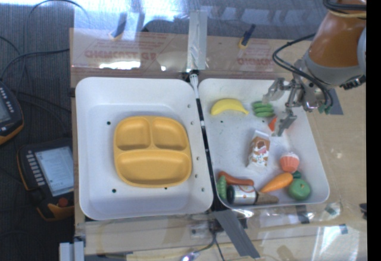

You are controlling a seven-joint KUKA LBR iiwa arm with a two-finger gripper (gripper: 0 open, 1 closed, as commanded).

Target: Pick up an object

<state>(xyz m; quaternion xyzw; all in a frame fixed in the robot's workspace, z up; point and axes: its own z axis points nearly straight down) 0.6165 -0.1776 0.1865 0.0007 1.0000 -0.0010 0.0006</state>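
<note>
loose items lie in the right bin [318, 161]: banana [228, 106] and green pod [262, 108] near its far edge, packet [259, 151] mid-floor, carrot [276, 182] and can [241, 195] along the near edge. gripper [284, 107] hovers over the far right corner, fingers spread, gripping nothing, apparently lining up a descent. yellow tray [153, 150] sits in the left bin [95, 105].

Tray [153, 150] in left bin [95, 99]

Arm [339, 45] reaching from right, claw [290, 105] pointing down.
</note>
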